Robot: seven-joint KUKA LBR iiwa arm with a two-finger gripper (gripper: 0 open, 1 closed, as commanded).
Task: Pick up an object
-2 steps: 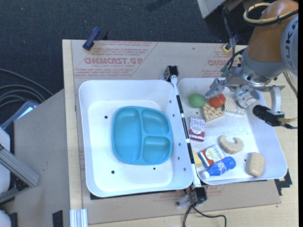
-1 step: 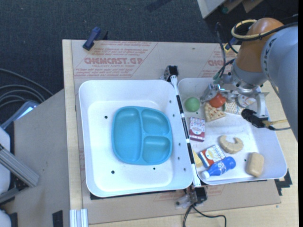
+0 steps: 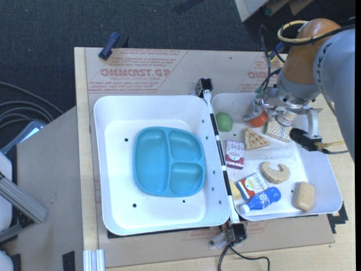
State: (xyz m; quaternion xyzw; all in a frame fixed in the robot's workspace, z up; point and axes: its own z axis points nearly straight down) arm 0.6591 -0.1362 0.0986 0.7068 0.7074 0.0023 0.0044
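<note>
Arm [image 3: 316, 49] reaching in from upper right of frame, gripper [image 3: 274, 113] low over the far end of the right bin [image 3: 324, 168]. Cannot tell the state of the jaws; wrist body hides them. Approach step by the look of it, nothing seen held. Candidates crowd beneath: red-orange piece [image 3: 258, 118] just left of gripper, patterned block [image 3: 276, 130] just below, triangle wedge [image 3: 255, 139] touching or nearly so, green ball [image 3: 224, 121] by the divider. Lower right of frame: card box [image 3: 234, 154], bitten ring [image 3: 274, 172], blue tube [image 3: 263, 199], tan lump [image 3: 304, 196]. Left bin [image 3: 113, 208] holds blue tray [image 3: 168, 161]. Next move likely calls for settling on one piece, descending squarely, closing without nudging neighbours, then lifting straight.
</note>
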